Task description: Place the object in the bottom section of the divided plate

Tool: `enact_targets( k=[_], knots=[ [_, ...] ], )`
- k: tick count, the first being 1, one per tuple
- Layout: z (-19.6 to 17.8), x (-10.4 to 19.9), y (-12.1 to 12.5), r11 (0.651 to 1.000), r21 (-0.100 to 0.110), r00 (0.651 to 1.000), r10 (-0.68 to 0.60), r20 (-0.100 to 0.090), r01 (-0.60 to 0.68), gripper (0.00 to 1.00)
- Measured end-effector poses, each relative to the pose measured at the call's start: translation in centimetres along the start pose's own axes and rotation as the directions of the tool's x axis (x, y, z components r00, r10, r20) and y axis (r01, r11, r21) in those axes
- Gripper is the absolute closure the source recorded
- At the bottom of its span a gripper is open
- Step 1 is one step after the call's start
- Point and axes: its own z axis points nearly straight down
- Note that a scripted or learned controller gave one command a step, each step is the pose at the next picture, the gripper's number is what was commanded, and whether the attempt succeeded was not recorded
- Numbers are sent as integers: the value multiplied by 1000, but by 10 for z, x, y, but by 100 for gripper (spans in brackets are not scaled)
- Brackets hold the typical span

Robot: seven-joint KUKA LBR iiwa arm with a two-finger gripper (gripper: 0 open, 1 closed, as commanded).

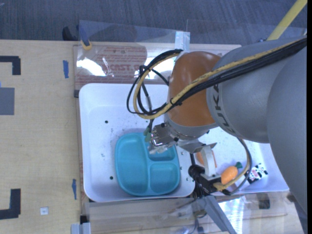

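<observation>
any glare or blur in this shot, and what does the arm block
Camera view: strong glare on the clear plastic sheet behind the white bin, and more along the bench's bottom-right edge. The arm looms large and slightly soft, covering the bin's right side and part of the blue divided plate. The hand is sharp but cluttered.

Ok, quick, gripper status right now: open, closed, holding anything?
Gripper: cannot be told. It sits low over the upper part of the blue divided plate, mostly hidden under the arm's wrist.
</observation>
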Motion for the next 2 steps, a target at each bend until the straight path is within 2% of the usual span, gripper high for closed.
enact_targets(
  k=[1,2],
  knots=[
    [93,16,46,996,0,996,-90,1,90,100],
    [99,2,31,998,-68,1000,-7,-30,5,100]
  ],
)
